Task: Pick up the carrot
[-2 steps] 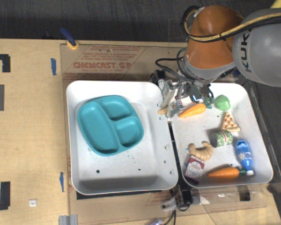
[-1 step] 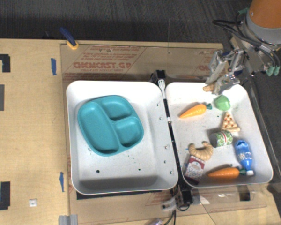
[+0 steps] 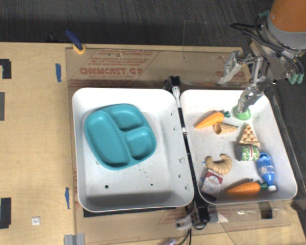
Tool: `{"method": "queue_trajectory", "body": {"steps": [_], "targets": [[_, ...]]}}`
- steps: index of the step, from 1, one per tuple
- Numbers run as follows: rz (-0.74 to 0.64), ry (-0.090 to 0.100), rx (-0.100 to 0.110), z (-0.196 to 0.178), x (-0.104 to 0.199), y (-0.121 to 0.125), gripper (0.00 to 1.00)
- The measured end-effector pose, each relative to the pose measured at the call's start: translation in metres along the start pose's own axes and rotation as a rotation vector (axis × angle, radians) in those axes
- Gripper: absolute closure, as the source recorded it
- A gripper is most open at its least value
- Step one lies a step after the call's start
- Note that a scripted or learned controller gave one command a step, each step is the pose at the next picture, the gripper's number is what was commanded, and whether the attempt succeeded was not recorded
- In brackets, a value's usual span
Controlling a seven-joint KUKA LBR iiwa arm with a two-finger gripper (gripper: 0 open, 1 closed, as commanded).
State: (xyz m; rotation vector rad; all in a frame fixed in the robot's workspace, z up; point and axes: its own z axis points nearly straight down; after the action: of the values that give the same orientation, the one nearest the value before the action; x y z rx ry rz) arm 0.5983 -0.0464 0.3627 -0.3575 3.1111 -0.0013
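**A:** Start at the left. What is on the bench?

**B:** A tan cardboard-coloured bench top with black corner marks and bits of blue tape. A brown sheet behind the bins carries faint red print; it looks like "CHEMCAST", but I can't read it for certain. Beyond the bench, at twelve o'clock, the floor is dark.

**A:** And the left bin?

**B:** The left bin holds a teal divided plate with three compartments, lying near its centre. A few dark specks dot the white floor at about six o'clock from the plate.

**A:** The right bin?

**B:** The right bin touches the left one along a black seam. A carrot lies at its ten o'clock, tip pointing left. Just beside it is a small cone-like piece. A pizza slice and a green-labelled can sit toward three o'clock, with a blue bottle below them. A croissant sits near the centre, a red and white carton at seven o'clock, and a second carrot at five o'clock. None of the labels can be read.

**A:** The gripper?

**B:** The gripper hangs at the bin's one o'clock, over a green disc. How far its jaws are apart I cannot tell. It is to the right of the upper carrot, not touching it.
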Motion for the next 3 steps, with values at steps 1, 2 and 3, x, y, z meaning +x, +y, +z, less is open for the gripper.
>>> {"method": "queue_trajectory", "body": {"steps": [1,2,3], "targets": [[0.023,0.012,-0.006,0.093,-0.035,-0.007,0.0],[-0.08,0.013,-0.005,0.181,0.039,-0.007,0.0],[-0.116,-0.002,-0.001,0.27,0.003,-0.057,0.0]]}}
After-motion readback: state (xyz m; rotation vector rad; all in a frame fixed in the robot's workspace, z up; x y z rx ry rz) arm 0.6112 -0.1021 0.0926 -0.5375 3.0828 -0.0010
